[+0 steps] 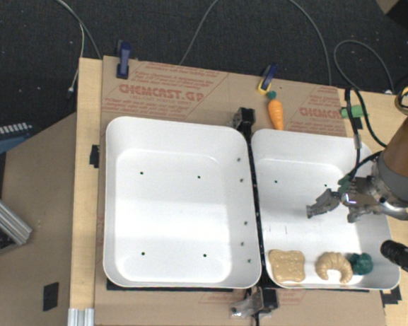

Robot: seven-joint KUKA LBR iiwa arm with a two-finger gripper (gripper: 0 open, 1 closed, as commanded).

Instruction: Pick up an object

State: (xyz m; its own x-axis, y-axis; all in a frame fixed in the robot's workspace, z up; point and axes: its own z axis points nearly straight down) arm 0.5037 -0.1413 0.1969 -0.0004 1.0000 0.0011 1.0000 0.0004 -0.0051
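Right bin (pixel 296 160) holding toast (pixel 286 266), croissant (pixel 335 267), teal object (pixel 360 263), jaws (pixel 336 207) spread wide, holding nothing.

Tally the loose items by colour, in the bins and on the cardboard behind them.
Tan: 2, the flat bread slice and the croissant, both in the right bin
Green: 1, a small green object beside the croissant
Orange: 1, the toy carrot on the cardboard
Total: 4

Printed in red on the cardboard sheet (pixel 196 94) under the bins — "CHEMCAST GP", repeated — mirrored, partly legible. Nothing else readable.
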